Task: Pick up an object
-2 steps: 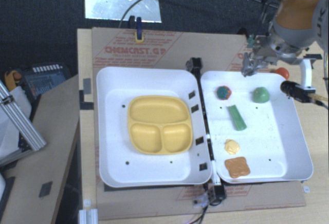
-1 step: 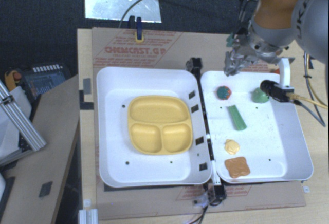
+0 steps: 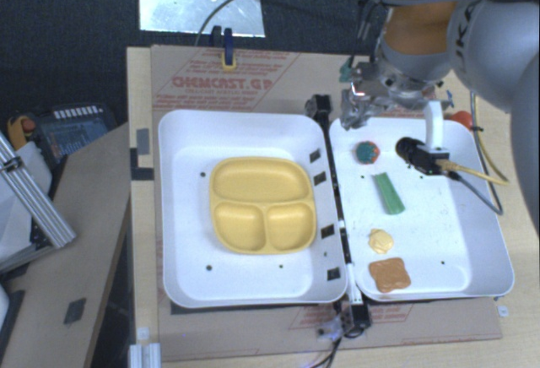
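Brown printed cardboard covers the bench under two shallow white bins set side by side. The left white bin holds a yellow plastic tray with three compartments, lying flat near its middle. The right white bin holds four small things in a loose line along its left half: a teal round ball farthest back, then a green rectangular block, a pale yellow lump, and an orange-brown flat square nearest the front rim. The grey and orange arm leans in over the far end of the right bin, and its metal gripper hangs above that bin's back left corner, just behind the ball and apart from it; whether it is spread or closed cannot be told, and nothing is seen in its grasp
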You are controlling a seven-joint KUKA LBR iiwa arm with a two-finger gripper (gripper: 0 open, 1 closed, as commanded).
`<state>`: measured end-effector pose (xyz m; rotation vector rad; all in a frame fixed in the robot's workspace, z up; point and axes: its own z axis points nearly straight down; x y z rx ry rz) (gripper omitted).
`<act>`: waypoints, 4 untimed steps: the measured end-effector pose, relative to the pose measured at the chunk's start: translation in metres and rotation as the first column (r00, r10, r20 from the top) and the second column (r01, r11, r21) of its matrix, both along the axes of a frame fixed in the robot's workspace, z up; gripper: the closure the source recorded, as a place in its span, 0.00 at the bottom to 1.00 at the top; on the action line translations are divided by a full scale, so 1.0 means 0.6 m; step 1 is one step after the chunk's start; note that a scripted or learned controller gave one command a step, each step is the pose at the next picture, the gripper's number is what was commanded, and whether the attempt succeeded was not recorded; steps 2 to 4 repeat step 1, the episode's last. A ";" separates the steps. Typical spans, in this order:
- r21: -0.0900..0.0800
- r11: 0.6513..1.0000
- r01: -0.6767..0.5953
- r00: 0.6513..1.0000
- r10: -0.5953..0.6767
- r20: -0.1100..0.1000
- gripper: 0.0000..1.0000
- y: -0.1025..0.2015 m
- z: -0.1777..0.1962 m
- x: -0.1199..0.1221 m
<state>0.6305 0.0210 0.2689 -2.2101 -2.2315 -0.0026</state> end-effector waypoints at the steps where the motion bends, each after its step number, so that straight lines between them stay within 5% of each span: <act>1: 0.001 1.000 -0.001 1.000 0.001 -0.001 1.00 0.095 -0.038 -0.002; 4: 0.001 1.000 -0.001 1.000 0.001 -0.001 1.00 0.095 -0.038 -0.002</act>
